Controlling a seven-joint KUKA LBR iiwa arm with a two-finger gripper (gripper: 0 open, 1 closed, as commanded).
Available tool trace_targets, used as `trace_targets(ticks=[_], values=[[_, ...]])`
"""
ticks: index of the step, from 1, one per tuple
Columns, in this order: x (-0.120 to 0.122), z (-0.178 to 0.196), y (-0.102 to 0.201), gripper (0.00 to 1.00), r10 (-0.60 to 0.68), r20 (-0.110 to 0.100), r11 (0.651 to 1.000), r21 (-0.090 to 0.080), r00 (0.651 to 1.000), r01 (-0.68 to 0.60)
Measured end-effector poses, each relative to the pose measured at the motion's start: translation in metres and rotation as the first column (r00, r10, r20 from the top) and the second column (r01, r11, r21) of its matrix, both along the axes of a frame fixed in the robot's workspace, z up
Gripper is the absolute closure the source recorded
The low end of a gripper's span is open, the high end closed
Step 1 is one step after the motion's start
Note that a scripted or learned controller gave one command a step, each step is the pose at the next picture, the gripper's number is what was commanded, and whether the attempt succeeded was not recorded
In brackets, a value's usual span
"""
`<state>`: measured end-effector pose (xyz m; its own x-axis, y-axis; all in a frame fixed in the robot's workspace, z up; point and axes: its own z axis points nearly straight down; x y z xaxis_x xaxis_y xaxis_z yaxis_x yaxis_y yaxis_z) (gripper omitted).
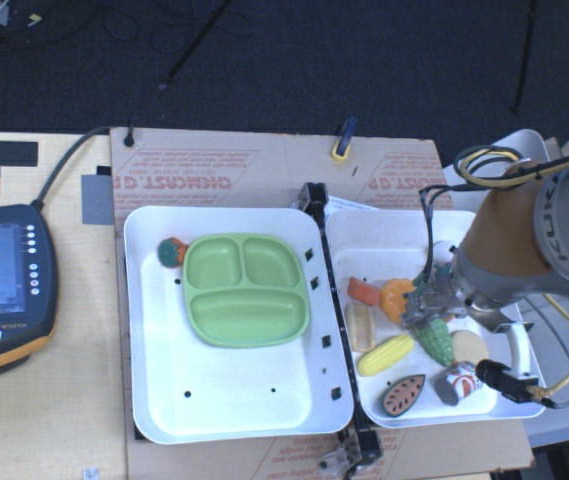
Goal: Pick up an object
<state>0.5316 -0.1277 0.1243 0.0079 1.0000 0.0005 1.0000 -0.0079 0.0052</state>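
The right bin (384,233) holds toy food: an orange piece (398,298), a red piece (363,291), a beige bread slice (360,329), a yellow corn cob (386,354), a green cucumber-like piece (437,343), a watermelon slice (403,395), a pale round piece (469,347) and a small can (458,382). My gripper (426,306) is low in this bin, right beside the orange piece and just above the green piece. Its fingertips are hidden among the toys.
The left bin (154,368) carries a green divided plate (245,290) and a small green-and-orange toy (171,252) at its upper left. A tablet controller (4,283) lies on the bench at far left. A black divider (329,308) separates the bins.
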Motion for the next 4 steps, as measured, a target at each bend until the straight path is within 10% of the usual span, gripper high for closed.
trace_targets(ticks=[2, 4], values=[[-0.001, 0.097, 0.005, 1.00, 0.009, -0.003, 1.000, -0.001, 1.000, -0.009], [-0.001, 0.088, 0.117, 1.00, 0.014, -0.010, 1.000, 0.003, 1.000, -0.013]])
